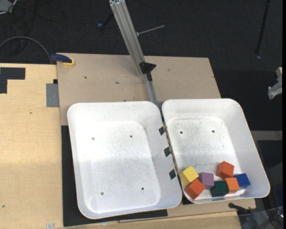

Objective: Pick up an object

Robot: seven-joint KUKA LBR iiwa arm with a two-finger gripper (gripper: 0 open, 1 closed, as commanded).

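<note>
Several small coloured blocks lie bunched in the near right corner of the right bin (pixel 205 128). A yellow block (pixel 189 174) sits leftmost, with an orange-red block (pixel 195 188) just in front of it. A purple block (pixel 207 179) is beside them. Further right are a red-orange block (pixel 225 169), a dark green block (pixel 219 189), an orange block (pixel 232 183) and a blue block (pixel 242 180). The blocks touch or nearly touch one another and lie close to the bin's front wall.
The left bin (pixel 114 151) stands beside the right one, with black clips (pixel 167 151) along the seam between them. A slanted aluminium bar (pixel 131 37) rises behind the bins. A blue and yellow clamp (pixel 63 58) lies at the board's far left. A pale object (pixel 275 85) sits at the right edge.
</note>
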